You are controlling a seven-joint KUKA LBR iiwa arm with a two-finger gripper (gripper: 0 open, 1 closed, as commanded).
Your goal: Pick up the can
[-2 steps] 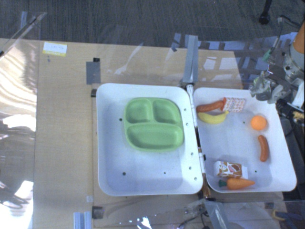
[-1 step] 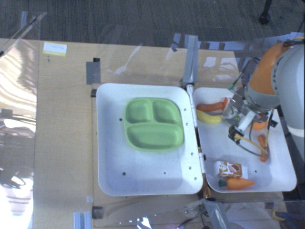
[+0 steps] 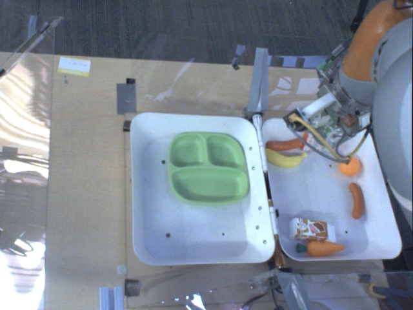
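A small can [image 3: 310, 228] with a white picture label lies on its side near the front of the right bin [image 3: 377, 237]. An orange carrot [image 3: 324, 248] rests right against its front side. My gripper [image 3: 332, 120] hangs over the back of the right bin, well behind the can and apart from it. The arm's grey body and orange band fill the right edge above it.
In the right bin, a red sausage [image 3: 284, 145] and a yellow banana [image 3: 285, 159] lie at the back left, with an orange [image 3: 350, 166] and another sausage [image 3: 357, 200] on the right. The left bin [image 3: 145, 192] holds a green divided plate [image 3: 208, 168].
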